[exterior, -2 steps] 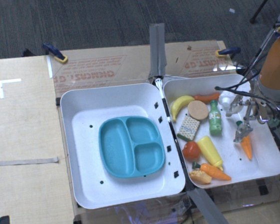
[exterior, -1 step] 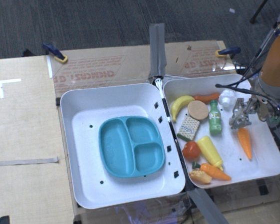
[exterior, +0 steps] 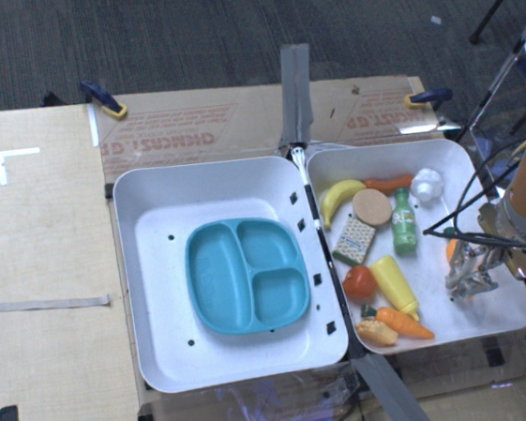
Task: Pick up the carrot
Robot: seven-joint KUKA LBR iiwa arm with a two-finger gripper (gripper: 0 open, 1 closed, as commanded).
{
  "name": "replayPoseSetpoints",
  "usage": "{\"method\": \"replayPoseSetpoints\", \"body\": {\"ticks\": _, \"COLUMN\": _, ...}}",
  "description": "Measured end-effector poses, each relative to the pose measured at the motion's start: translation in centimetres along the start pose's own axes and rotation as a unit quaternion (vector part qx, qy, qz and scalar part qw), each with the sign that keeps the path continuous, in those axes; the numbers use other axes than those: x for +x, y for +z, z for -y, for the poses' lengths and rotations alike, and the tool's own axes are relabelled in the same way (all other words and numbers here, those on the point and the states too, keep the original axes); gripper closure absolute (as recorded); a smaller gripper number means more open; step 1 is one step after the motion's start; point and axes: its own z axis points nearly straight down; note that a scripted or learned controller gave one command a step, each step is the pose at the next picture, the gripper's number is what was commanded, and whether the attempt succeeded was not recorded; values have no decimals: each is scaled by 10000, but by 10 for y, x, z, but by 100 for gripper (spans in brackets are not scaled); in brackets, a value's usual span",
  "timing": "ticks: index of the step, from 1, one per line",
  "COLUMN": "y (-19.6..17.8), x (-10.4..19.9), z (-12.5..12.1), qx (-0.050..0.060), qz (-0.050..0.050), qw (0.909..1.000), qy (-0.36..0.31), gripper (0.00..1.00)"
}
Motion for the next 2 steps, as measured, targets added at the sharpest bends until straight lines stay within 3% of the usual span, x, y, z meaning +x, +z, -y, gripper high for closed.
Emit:
{"method": "replayPoseSetpoints", "body": {"ticks": 1, "y": 0, "x": 0, "z": 0, "qx": 0, "qz": 1, "qw": 10000, "qy": -5, "gripper": 0}}
{"method": "replayPoseSetpoints", "body": {"ticks": 2, "y": 0, "x": 6, "z": -23, "qx": 0, "qz": 1, "qw": 9910, "qy": 1339, "gripper": 0}}
